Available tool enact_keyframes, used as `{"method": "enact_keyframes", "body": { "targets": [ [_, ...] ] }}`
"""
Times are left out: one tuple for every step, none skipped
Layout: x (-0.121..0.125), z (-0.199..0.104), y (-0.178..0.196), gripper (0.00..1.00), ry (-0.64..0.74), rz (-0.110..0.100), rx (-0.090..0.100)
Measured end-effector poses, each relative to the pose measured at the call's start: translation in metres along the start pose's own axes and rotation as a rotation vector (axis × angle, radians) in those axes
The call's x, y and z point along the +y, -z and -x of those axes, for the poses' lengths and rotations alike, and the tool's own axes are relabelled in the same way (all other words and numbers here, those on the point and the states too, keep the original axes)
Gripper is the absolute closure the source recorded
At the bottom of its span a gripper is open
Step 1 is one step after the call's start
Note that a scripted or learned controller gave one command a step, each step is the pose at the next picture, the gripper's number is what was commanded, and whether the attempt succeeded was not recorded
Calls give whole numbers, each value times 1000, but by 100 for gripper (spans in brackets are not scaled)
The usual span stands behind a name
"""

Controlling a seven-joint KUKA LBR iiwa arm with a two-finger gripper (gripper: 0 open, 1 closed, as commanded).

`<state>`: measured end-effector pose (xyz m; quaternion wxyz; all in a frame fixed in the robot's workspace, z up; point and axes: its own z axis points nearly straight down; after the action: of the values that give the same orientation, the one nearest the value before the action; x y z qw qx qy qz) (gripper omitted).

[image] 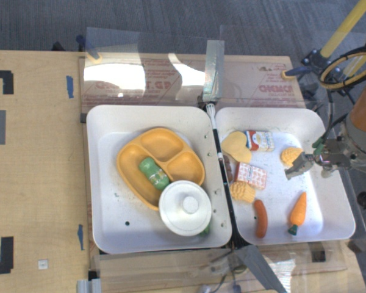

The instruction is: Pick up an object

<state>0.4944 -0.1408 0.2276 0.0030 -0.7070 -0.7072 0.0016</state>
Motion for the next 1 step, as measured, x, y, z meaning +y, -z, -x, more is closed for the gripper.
{"method": "enact_keyframes", "body": {
  "targets": [
    [-11, -23, -141, 0, -96, 11, -1]
  ]
}}
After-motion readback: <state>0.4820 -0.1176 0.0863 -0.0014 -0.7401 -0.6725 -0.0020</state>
